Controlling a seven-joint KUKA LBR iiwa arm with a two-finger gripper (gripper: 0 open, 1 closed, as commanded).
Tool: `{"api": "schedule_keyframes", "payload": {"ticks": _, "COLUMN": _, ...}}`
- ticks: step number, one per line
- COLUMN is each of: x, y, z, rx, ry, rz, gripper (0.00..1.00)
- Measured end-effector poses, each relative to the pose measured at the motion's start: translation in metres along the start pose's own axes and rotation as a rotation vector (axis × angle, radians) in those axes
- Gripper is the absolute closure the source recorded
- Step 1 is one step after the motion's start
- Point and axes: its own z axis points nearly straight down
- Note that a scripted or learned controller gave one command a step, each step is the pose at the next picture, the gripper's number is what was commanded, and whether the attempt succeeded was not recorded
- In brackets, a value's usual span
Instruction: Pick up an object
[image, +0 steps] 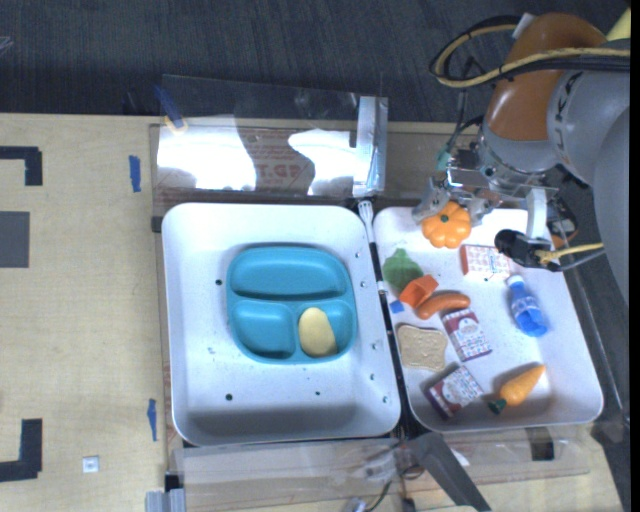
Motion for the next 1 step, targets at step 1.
{"api": "schedule_keyframes", "payload": {"ticks": 1, "x": 0.0720, "y": -0.0087, "z": 0.0046, "rx": 0.011, "ry": 0.001, "rz": -0.113, "gripper": 1.00}}
